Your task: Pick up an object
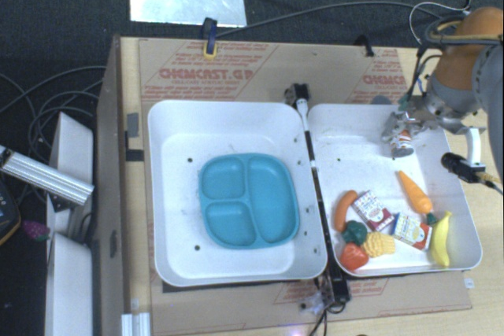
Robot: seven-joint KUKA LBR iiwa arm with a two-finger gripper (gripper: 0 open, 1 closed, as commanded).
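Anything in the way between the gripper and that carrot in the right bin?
No. In the camera view, bare white bin floor separates the gripper from the carrot below it.

The grey arm (465, 86), an orange band above its wrist, reaches in from the right edge of the view and bends downward and leftward; its metallic two-finger gripper (398, 139) hangs low at the end of the wrist, too small and blurred to read in detail
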